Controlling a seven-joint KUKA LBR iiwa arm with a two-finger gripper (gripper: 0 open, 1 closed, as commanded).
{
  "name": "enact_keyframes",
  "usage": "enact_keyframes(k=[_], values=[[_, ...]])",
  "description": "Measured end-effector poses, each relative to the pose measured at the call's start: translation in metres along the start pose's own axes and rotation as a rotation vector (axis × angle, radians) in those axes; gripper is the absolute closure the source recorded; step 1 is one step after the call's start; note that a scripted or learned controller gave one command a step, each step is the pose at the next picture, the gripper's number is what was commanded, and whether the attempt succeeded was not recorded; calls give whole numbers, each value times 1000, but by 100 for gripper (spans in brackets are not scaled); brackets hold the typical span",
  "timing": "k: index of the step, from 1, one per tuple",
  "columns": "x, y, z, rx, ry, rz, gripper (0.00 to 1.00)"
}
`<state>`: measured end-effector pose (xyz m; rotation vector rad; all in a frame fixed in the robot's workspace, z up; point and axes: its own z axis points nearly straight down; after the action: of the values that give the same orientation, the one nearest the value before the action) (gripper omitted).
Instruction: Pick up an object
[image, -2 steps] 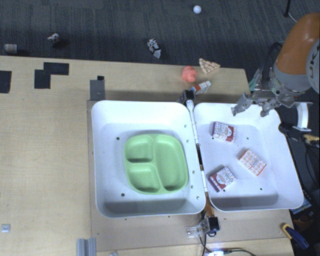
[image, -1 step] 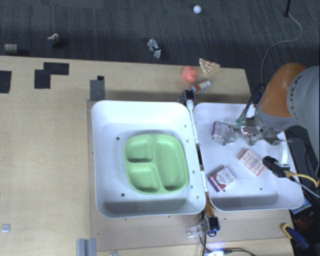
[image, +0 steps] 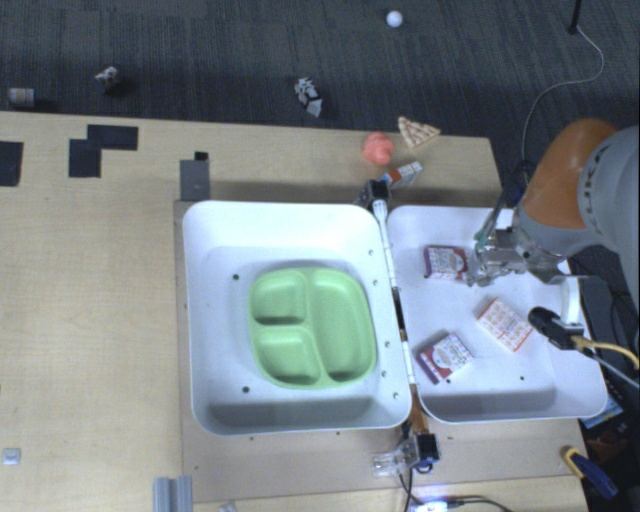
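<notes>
hovering tool (image: 487, 262) right-centre of frame, grip state unclear | small packet (image: 444, 262) sitting just left of tool in right bin (image: 560, 395) | suggesting centring over packet, descending straight

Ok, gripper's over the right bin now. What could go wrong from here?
1. The gripper sits beside the packet, not over it, so closing may catch an edge and push it aside.
2. The packets look flat on the right bin floor, so fingers may slide off.
3. The waffle lies close below, and a descent could bump it.
</notes>
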<state>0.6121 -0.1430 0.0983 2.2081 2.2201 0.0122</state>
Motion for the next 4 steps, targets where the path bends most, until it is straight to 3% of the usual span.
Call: enact_keyframes(k=[1,4], values=[[-47,59,-59,6,0,0,100],[-44,64,-94,-10,-4,-17,100]])
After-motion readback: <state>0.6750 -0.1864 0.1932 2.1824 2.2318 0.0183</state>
